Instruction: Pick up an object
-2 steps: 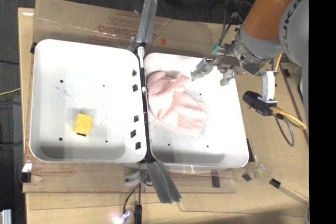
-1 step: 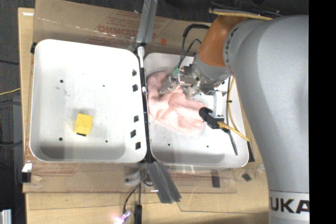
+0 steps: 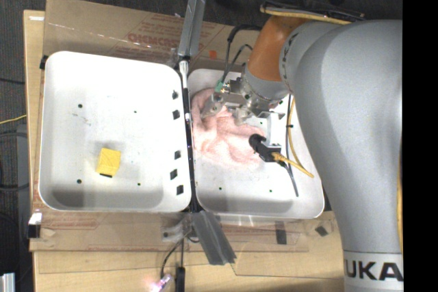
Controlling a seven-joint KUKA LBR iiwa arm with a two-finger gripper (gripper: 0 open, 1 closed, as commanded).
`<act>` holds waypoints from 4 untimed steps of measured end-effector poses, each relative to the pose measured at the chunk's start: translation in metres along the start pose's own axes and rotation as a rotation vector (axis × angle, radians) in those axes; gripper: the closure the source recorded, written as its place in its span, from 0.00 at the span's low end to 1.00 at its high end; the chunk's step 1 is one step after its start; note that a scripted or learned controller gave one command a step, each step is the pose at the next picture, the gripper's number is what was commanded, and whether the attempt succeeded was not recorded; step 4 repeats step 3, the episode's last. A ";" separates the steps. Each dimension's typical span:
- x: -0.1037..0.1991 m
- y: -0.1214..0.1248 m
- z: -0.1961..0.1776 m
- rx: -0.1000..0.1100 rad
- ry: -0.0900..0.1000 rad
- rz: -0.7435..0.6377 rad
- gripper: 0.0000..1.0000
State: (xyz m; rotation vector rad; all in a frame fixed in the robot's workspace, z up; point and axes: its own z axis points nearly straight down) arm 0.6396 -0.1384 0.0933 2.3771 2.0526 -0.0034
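Cloth (image 3: 226, 133), pale pink and crumpled, lies in the right bin (image 3: 301, 205) at centre frame. Gripper (image 3: 227, 104) sits down on its upper edge; fingers, can't tell. Yellow block (image 3: 109, 162) sits lower left in the left bin (image 3: 68, 72).

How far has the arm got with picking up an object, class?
Done: the arm has reached into the right bin, and its end effector sits low over the pink cloth. In hand: nothing visibly lifted; the grip itself is hidden. Left: raising an object clear. The yellow block lies untouched in the left bin.
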 end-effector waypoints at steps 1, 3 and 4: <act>0.001 0.000 -0.009 0.003 0.002 -0.005 1.00; 0.042 -0.010 -0.157 0.002 0.002 -0.029 1.00; 0.042 -0.010 -0.157 0.002 0.002 -0.029 1.00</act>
